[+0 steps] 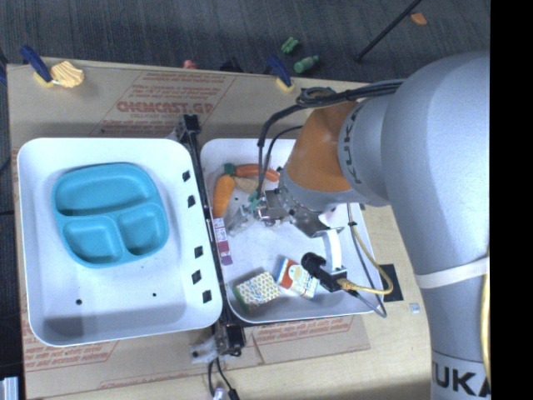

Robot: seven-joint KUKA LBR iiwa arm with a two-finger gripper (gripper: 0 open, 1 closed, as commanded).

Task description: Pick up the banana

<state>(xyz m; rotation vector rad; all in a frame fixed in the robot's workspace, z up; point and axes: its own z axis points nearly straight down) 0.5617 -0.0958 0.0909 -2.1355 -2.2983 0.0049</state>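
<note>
My gripper [246,212] hangs low over the left part of the right bin [287,314], at the end of the grey arm with the orange band [321,152]. Just to its upper left lies an orange carrot [223,193], close to the gripper's tip. A second orange, carrot-like piece [250,172] lies along the bin's far side, with a small yellowish bit [229,169] at its left end. The wrist and arm cover the middle and right of this bin, hiding what lies beneath.
A patterned yellow-green box [257,290] and a small red-and-white carton [295,277] lie near the right bin's front edge. The left bin [29,248] holds a blue divided tray [108,211]. A black divider [204,223] runs between the bins.
</note>
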